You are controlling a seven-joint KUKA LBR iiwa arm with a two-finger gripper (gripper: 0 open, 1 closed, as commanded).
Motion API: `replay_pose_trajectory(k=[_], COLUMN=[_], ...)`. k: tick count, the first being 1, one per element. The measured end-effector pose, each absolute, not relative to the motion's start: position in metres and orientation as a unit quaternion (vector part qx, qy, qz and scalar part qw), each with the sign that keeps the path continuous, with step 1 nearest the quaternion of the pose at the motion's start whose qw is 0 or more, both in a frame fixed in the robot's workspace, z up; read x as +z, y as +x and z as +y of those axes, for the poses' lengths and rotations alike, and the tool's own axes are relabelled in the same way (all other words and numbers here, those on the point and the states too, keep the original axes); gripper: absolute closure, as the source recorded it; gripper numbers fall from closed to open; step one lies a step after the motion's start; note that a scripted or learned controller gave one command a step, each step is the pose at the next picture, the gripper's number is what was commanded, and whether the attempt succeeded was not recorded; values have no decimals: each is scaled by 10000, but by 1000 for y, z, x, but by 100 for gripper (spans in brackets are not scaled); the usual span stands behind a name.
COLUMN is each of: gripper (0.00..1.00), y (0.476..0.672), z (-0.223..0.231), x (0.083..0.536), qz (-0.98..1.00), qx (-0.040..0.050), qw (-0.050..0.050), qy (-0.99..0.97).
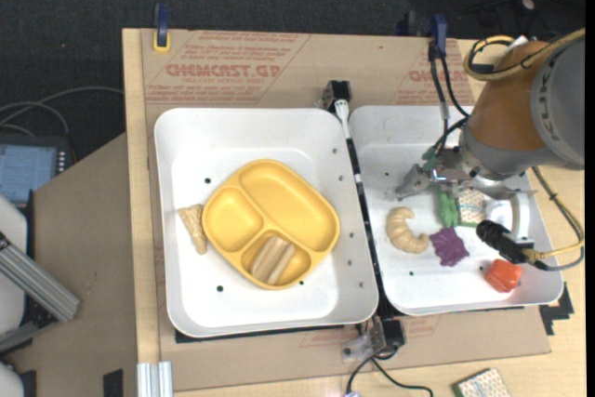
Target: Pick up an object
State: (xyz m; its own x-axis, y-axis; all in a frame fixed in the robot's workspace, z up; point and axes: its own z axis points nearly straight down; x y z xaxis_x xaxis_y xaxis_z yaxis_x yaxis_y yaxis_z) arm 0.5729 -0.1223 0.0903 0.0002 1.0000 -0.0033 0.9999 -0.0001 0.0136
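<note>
- The grey arm with its orange band reaches in from the right over the right-hand shallow white bin; its two-finger gripper hangs low above the bin's upper middle; the metal fingers look spread apart, with nothing between them
- In that bin, below the gripper, lies a tan crescent-shaped croissant toy; just right of it a purple lumpy cluster; above that a green upright piece; near the lower right corner a small orange-red block
- The left-hand shallow white bin holds a yellow three-compartment plastic plate; a beige bread-like roll lies in its lower compartment; a tan wafer-like strip touches the plate's left edge
- Both bins sit on the light wooden table
</note>
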Motion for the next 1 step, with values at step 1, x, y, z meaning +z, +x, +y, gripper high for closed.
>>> replay_pose_trajectory(k=[1], gripper=[0], y=[541], z=[-194], x=[101], qz=[7049], qx=[-8], qw=[10], qy=[7093])
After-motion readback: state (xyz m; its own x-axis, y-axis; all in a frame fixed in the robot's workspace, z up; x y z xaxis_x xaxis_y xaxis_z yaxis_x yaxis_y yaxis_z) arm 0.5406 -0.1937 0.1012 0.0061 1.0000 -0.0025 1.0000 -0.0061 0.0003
